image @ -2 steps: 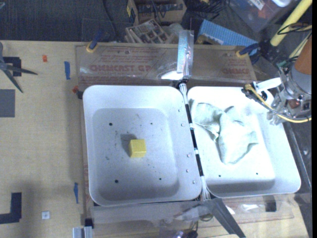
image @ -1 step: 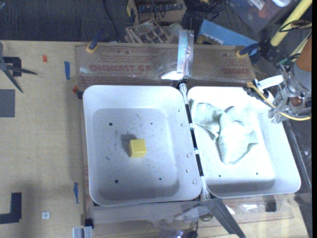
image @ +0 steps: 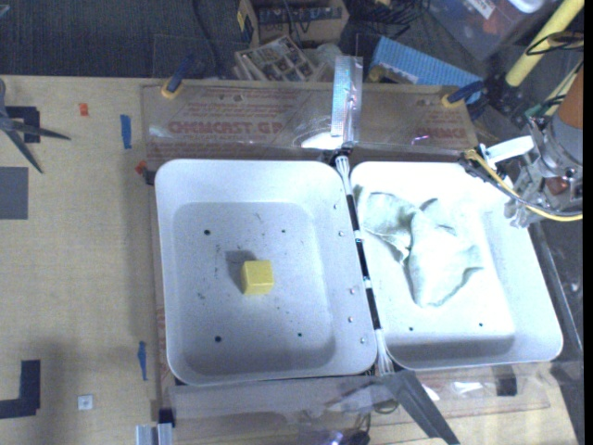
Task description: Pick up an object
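Observation:
A small yellow block (image: 258,277) lies near the middle of the left bin (image: 181,193). A crumpled pale green-white cloth (image: 428,248) is spread over the floor of the right bin (image: 528,313). The arm's wrist and gripper (image: 537,188) hang at the view's right edge, over the right bin's far right rim, apart from both the cloth and the block. Cables and a yellow hose cover the gripper's lower end.
A clear plastic wall (image: 278,123) stands behind both bins. The divider (image: 361,258) between the bins runs down the middle. Clutter, a blue sheet (image: 422,63) and boxes, sits beyond the bench. Wooden bench top (image: 74,248) extends to the left.

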Robot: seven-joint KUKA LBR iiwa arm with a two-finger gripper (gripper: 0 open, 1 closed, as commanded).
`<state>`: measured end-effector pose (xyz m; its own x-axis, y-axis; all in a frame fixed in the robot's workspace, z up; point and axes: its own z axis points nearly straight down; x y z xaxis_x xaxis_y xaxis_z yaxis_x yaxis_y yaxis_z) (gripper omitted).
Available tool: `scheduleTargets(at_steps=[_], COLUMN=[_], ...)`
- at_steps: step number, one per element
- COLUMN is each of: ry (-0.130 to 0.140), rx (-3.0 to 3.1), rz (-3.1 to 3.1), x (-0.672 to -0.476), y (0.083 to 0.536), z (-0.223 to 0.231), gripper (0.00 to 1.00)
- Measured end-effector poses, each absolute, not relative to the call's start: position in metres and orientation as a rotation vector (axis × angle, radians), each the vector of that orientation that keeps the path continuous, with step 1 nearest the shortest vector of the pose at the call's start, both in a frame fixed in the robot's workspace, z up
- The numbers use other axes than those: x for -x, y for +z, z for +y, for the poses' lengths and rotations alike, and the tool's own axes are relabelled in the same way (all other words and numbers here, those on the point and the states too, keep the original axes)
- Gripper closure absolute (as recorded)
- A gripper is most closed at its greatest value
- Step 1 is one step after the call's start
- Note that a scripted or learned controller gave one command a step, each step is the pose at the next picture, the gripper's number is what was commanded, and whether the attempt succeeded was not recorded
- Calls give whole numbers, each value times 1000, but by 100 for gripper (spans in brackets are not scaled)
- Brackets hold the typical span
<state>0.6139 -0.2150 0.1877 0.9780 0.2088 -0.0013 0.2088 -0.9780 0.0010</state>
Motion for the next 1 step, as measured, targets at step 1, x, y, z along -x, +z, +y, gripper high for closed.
scheduleTargets(at_steps=[1], ry=[-2], rx=[-3122], rz=[333], x=[-614], y=[198], z=[-215], gripper=[100])
